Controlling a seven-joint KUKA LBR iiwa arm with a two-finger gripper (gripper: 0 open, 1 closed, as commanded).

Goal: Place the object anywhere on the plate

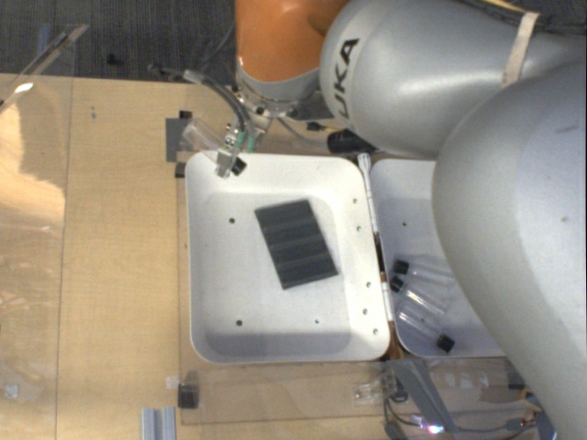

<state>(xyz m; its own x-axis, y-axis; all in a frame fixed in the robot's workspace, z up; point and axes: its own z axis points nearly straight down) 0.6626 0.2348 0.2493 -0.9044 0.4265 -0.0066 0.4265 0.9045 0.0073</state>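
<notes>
The pincer (227,157) hangs over the left bin's (206,273) back corner.

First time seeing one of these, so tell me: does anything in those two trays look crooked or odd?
The dark ribbed plate lies askew in the left bin, turned off square with its walls. The gripper hangs over that bin's far-left corner.

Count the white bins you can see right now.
2: the left bin holds a dark ridged plate; the right bin is largely covered by the arm, so things there may be hidden.
</notes>
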